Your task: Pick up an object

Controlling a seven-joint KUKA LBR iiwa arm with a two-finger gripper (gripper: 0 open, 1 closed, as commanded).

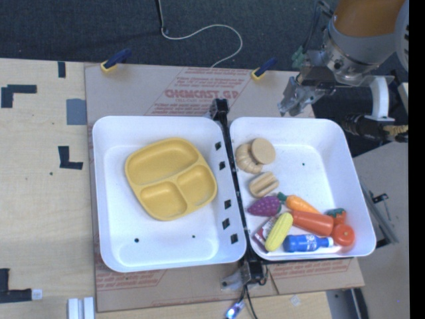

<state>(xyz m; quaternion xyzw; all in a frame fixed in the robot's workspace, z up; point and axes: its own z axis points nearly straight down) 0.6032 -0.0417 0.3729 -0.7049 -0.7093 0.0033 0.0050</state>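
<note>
Nearest the lens, at the front of the right shallow white plastic bin (354, 171): a pile of toy food. Blue plastic tube with a white label (309, 244) lying along the front wall, touching a yellow toy corn cob (279, 230) tilted on its left. Just behind these, a long red-orange toy sausage (313, 223), with a round red toy tomato (343, 234) at its right end and an orange toy carrot (302, 204) along its far side. Purple toy grape bunch (264, 206) left of the carrot, touching the corn. Farther back, a tan toy bread roll (263, 183), then a stack of round beige toy biscuits (255, 154) close to the divide between the bins. In the left shallow white plastic bin (101, 178), a yellow three-compartment plastic tray (171, 177), lying flat and turned at a slant. Both bins on a brown cardboard sheet (192, 88) pinned at its far edge by two blue-and-yellow clamps (115, 60). Grey two-finger gripper (296, 100) hanging beyond the far rim of the right bin, over the cardboard, well apart from the toy pile; wide or narrow, cannot tell at this size. Thin white cable (199, 32) looping over the dark floor behind.
</note>
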